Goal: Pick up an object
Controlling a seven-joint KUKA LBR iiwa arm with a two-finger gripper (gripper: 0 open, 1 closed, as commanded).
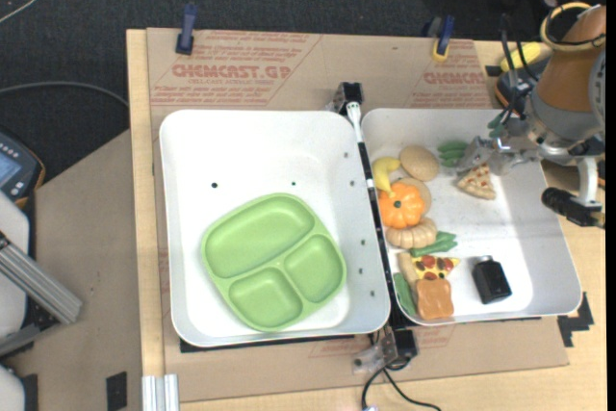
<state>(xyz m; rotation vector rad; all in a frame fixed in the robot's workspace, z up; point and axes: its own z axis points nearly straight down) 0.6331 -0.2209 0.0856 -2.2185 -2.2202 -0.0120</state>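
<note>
Two red "CHEMCAST" prints mark the brown sheet point(241, 72) under both bins point(183, 207).

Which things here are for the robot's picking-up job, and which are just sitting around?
For the job:
gripper
pizza slice
orange pumpkin
banana
tan pumpkin
black block
right bin

Just lying about:
green divided plate
left bin
blue clamps
cardboard sheet
</note>
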